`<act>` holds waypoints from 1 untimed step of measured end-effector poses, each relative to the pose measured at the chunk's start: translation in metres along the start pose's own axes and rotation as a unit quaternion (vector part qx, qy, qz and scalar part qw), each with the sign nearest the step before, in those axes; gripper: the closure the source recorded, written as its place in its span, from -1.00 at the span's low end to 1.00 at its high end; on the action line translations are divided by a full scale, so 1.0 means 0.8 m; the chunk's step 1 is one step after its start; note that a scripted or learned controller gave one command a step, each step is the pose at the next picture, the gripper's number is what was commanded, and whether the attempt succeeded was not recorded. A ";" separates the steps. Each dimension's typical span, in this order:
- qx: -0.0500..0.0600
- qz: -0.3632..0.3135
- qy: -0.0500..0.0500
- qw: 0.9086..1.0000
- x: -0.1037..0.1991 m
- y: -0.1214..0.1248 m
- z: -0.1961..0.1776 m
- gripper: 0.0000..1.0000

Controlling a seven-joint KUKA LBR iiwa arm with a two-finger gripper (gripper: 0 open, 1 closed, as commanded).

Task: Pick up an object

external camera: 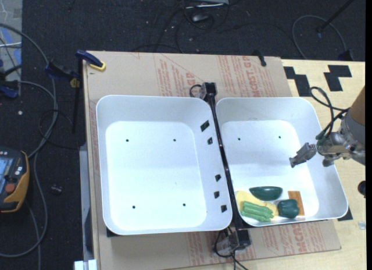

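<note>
Several small objects lie at the front of the right bin (264,117): a dark green rounded piece (266,192), a light green ridged piece (256,210) on something yellow, a teal lump (288,208) and a small orange block (295,196). My gripper (308,153) hangs over the right side of that bin, behind and to the right of the objects and apart from them. One dark finger (301,156) points left with nothing held on it.
The left bin (151,164) sits beside the right one, with a black divider strip (218,152) between them. Both rest on a cardboard-covered bench (174,77). Cables and a blue and yellow clamp (90,60) lie at the bench's back left.
</note>
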State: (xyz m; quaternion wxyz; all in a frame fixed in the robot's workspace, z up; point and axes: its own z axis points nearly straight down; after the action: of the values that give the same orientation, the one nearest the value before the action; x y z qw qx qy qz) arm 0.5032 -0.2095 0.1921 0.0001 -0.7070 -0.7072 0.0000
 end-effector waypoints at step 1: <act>-0.004 -0.002 -0.001 1.000 0.034 0.079 -0.119 -1.00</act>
State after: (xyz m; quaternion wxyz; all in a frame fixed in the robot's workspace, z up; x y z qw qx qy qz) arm 0.5665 -0.1821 0.2871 -0.0032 -0.7056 -0.7086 -0.0021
